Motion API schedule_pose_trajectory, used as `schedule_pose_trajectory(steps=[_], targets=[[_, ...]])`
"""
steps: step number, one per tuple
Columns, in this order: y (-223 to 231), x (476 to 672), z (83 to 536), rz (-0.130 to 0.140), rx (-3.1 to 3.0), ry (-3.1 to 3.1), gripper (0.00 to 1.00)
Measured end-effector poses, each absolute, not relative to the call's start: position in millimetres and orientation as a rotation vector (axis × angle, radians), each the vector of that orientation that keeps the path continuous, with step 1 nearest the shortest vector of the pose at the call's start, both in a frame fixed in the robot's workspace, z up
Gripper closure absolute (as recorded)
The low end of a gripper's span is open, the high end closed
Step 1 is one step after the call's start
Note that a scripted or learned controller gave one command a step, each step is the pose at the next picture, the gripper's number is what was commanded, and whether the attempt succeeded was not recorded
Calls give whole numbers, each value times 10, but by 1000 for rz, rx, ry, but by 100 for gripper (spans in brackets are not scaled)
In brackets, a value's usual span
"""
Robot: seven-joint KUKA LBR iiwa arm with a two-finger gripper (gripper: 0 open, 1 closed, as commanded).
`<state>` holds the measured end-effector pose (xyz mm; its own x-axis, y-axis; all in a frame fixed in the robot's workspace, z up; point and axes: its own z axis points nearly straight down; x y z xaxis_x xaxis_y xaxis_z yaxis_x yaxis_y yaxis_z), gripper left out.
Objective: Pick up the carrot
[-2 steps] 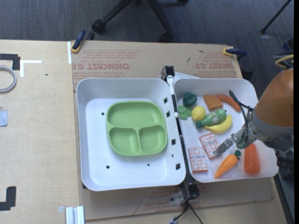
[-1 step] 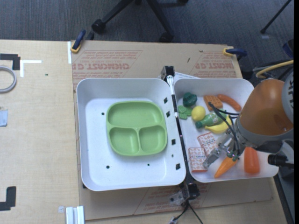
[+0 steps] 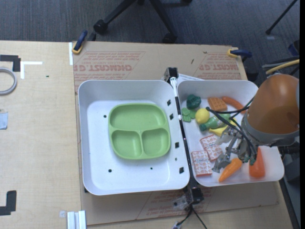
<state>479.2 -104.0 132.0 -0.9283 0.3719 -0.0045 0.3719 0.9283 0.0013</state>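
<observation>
Two bins, one carrot under the tool

Two shallow white bins sit side by side on the desk (image 3: 43, 142). The left bin (image 3: 90, 142) carries one green divided plate (image 3: 139, 130) with three compartments. The right bin (image 3: 272, 173) carries the toy food, and the arm (image 3: 275, 106) reaches in over it from the right.

The carrot (image 3: 230, 169) lies tilted near the front wall of the right bin, thick end up and to the right, tip pointing down and left. The tool (image 3: 232, 152) hangs directly over its thick end, touching or nearly so. Whether its fingers are spread or closed I cannot tell; the metal parts blur together, and nothing shows the carrot clamped between them.

To do this step well, my judgement is that the fingers should straddle the carrot across its width, near the thick end, and go low enough to get both sides before closing. A red-orange piece (image 3: 257, 168) lies just beside it on the right and a printed card (image 3: 201, 162) just to the left, so a sloppy descent could nudge either one or pinch the wrong thing.

Count in the right bin, as far as it shows: one carrot, one red-orange piece, one long orange piece (image 3: 232, 101) at the back, one waffle-like biscuit (image 3: 217, 104), one lemon (image 3: 202, 115), one dark green vegetable (image 3: 193, 100), and two printed cards, the second (image 3: 210, 145) being partly under the tool. Other green and yellow bits sit half hidden by the arm.
</observation>
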Motion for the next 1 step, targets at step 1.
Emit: schedule_pose_trajectory(steps=[1], targets=[[-1609,4790,928,0,-9,3137,0]])
